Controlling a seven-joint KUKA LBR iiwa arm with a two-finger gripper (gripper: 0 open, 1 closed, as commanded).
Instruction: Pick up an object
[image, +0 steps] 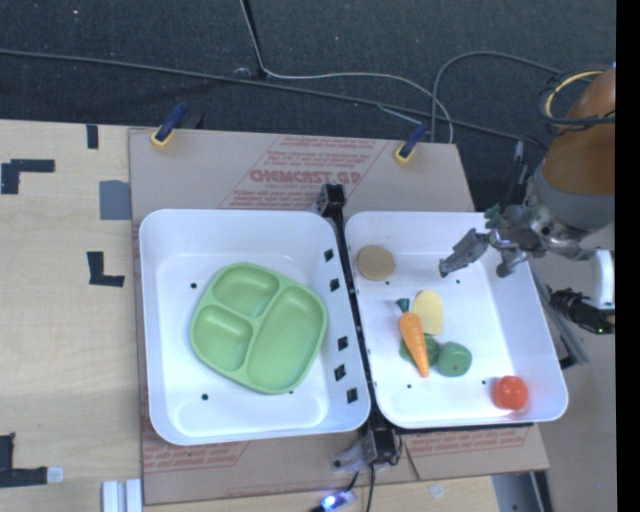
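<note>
At right of centre, in the right white bin (520, 300), an orange plastic carrot (414, 343) is seen; it is judged light, stiff and slippery (best taken across its middle). The gripper (478, 252) is held spread, pinching nothing.

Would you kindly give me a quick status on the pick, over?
End effector open, above right bin, holding nothing. Carrot, tan disc, tomato lying in bin, untouched. Path to them unobstructed.
</note>
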